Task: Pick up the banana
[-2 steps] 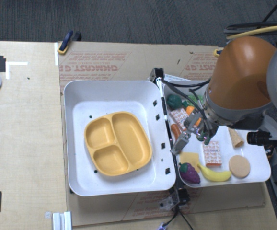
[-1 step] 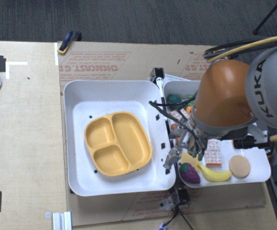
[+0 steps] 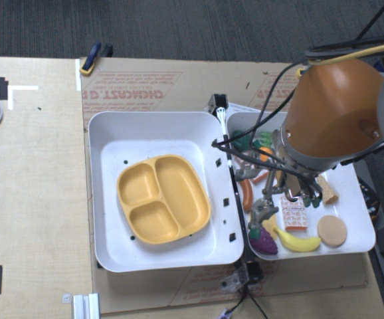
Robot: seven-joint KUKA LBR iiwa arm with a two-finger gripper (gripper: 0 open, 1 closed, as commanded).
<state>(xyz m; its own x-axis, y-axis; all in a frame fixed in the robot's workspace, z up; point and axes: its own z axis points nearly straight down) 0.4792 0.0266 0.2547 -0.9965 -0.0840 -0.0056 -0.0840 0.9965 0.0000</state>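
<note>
The yellow banana [image 3: 299,241] lies along the front wall of the right bin [image 3: 351,246], between a purple fruit and a round tan biscuit. My gripper [image 3: 287,195] hangs over the middle of that bin, under the big orange band of the arm, a little behind the banana and apart from it. Cables and metal parts clutter the wrist, so the state of the gripper is unclear. Nothing of the banana is lifted; it rests flat on the bin floor.
Around the banana lie a purple fruit [image 3: 264,242], a red and white box [image 3: 294,216], a tan biscuit [image 3: 332,231], a sausage [image 3: 246,193] and green items [image 3: 261,140]. The left bin [image 3: 105,178] holds a yellow divided plate [image 3: 163,198].
</note>
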